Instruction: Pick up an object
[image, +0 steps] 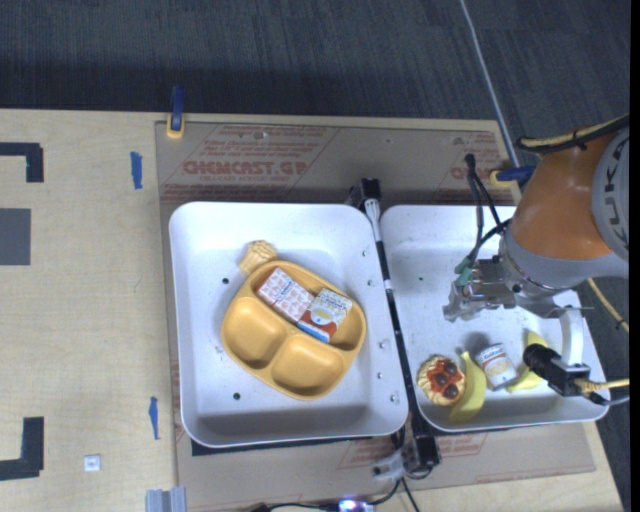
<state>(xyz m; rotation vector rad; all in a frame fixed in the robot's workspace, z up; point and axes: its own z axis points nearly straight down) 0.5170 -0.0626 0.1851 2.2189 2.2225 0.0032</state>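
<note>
In the right bin (430, 240), near its front wall, lie a round pizza-like toy (440, 378), a yellow banana (474, 388) and a small white jar with a red label (493, 362). Another yellow piece (527, 350) rests just right of the jar. My gripper (468, 298) hangs over the bin's middle, a little behind these things and touching none of them. Nothing shows between its fingers. In the left bin (200, 250) a yellow sectioned plate (270, 345) carries a red-and-white carton (284, 294) and a blue-and-white packet (328, 310).
The arm's grey and orange wrist (570, 210) covers the right bin's far right side. A black clip (369, 190) sits on the ridge where the two bins meet. Bare bin floor lies left of and behind the gripper.
</note>
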